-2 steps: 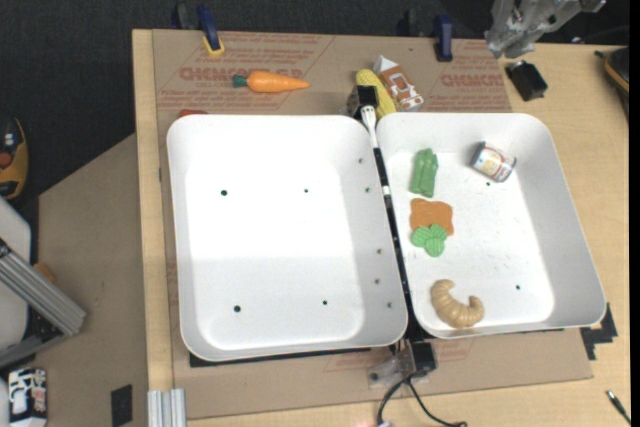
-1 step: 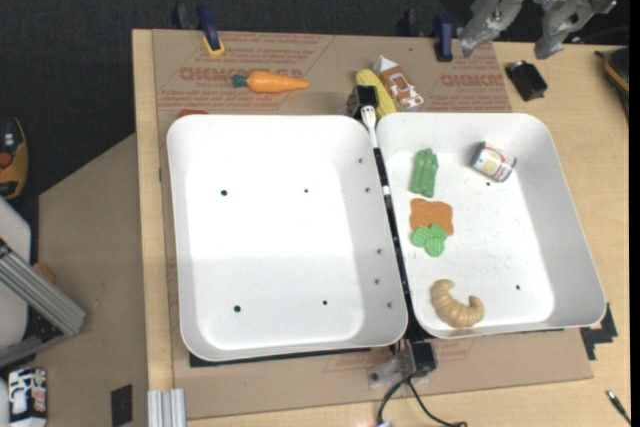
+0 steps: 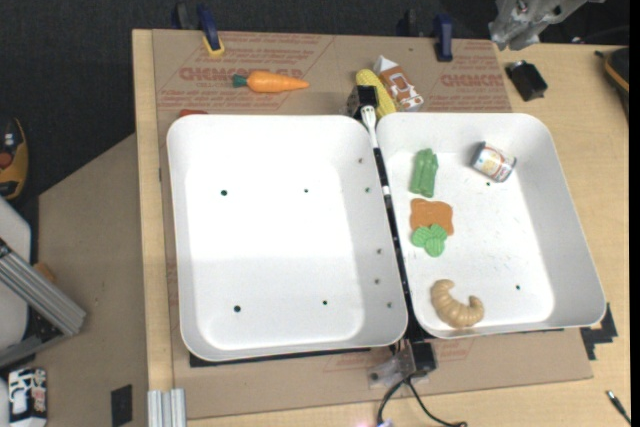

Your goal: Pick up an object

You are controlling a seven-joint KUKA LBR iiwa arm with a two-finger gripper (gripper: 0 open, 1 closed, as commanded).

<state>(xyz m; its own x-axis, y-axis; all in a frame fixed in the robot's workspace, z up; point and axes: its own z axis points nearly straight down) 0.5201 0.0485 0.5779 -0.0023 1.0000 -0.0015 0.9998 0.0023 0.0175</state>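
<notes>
The right bin (image 3: 560, 215) holds a green toy vegetable (image 3: 424, 172), a small tin can (image 3: 492, 161) lying on its side, an orange piece (image 3: 432, 214) touching a green broccoli-like piece (image 3: 431, 239), and a tan croissant (image 3: 457, 304). My gripper (image 3: 515, 20) hangs at the upper right, beyond the far edge of the right bin and well above the bench. It is far from every object in the bin.
The left bin (image 3: 270, 235) lies beside the right one. On the cardboard behind the bins are a toy carrot (image 3: 270, 82), a yellow banana-like toy (image 3: 368, 87) and a small carton (image 3: 400, 87). Two blue clamps (image 3: 211, 33) (image 3: 442, 35) hold the board's far edge.
</notes>
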